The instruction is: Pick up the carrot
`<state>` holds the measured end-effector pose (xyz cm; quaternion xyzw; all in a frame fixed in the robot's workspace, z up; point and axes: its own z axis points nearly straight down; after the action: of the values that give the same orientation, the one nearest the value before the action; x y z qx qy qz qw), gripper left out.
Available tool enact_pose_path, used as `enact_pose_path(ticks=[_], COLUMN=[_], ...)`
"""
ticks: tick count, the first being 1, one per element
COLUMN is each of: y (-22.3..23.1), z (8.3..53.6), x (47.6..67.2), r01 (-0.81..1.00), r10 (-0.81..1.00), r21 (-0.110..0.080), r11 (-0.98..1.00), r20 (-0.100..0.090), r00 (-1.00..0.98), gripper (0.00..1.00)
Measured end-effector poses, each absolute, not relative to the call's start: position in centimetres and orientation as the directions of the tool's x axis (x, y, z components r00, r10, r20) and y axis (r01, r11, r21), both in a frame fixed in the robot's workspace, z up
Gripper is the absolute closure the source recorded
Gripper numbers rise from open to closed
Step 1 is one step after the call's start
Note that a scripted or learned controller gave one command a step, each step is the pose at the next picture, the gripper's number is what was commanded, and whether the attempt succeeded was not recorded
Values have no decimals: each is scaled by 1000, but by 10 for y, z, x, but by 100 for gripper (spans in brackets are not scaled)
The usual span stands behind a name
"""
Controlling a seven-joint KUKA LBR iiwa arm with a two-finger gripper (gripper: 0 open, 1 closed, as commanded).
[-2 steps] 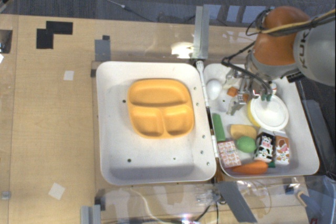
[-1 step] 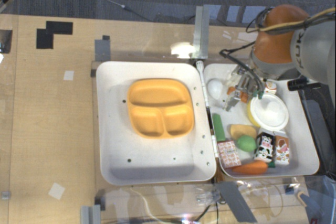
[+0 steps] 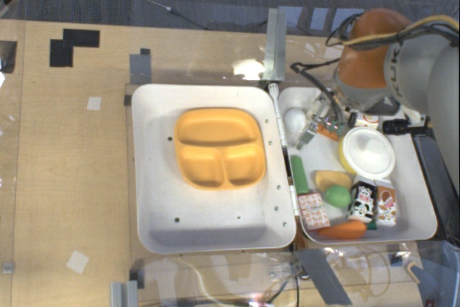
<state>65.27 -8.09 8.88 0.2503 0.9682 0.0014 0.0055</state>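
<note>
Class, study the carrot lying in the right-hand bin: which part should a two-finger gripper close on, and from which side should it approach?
Probably the thick middle of the carrot, approached from above. It lies flat, lengthwise along the right bin's near wall, with the milk carton close behind it, so the fingers should close across its narrow width, one beside the wall and one beside the carton.

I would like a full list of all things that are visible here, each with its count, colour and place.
bins: 2, white, side by side on the bench
divided tray: 1, yellow, middle of the left bin
carrot: 1, orange, front edge of the right bin
round lid or bowl: 1, white with a yellowish rim, right bin
green ball-like item: 1, green, right bin, behind the carrot
small cartons: 2, one black and white, one brownish, right bin near the front
small printed packet: 1, pinkish, front left of the right bin
arm: 1, grey with an orange band, reaching in over the right bin
gripper: 1, over the back of the right bin
</note>
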Motion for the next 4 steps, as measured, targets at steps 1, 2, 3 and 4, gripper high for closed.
enact_pose_path(ticks=[1,2,3,4], y=[-88,-86,-85,-58], z=[89,88,105,244], x=[658,652,657,623], r01=[663,700,696,780], r10=[663,700,696,780], r21=[4,8,17,17], r11=[749,714,718,626], r20=[-2,-9,-24,-14], r00=[-749,-714,-718,-626], gripper=[0,0,100,100])
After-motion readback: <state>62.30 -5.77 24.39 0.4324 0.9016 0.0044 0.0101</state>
